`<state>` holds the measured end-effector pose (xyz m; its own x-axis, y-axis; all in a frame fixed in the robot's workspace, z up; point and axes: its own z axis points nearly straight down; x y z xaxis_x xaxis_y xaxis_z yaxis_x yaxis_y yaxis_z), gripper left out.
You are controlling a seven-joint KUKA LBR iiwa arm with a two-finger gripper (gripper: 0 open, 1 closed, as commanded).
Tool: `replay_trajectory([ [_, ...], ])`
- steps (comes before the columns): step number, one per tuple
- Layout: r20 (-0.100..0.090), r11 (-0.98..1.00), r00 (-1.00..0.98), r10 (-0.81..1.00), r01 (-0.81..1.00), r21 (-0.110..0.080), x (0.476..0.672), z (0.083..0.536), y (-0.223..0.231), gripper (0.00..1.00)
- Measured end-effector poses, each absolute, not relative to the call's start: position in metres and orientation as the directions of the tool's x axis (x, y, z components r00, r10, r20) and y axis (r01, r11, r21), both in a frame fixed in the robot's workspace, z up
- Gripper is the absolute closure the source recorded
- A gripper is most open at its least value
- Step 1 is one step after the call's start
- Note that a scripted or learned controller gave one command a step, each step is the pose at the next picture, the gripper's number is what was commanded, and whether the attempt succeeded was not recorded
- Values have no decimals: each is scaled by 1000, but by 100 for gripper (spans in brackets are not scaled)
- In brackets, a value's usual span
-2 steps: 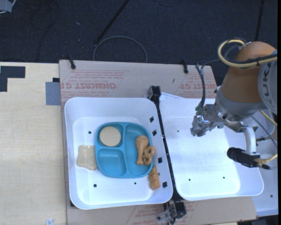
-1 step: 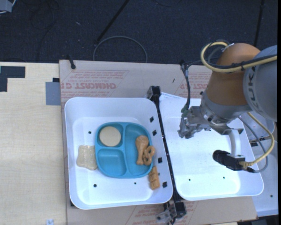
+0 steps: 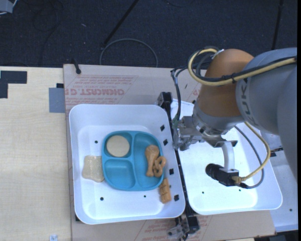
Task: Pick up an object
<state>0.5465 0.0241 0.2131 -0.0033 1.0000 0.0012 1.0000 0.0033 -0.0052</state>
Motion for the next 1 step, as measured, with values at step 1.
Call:
replay_trajectory([
  [1, 1, 4, -4, 1000, 1000, -4, 549, 210, 71, 100],
])
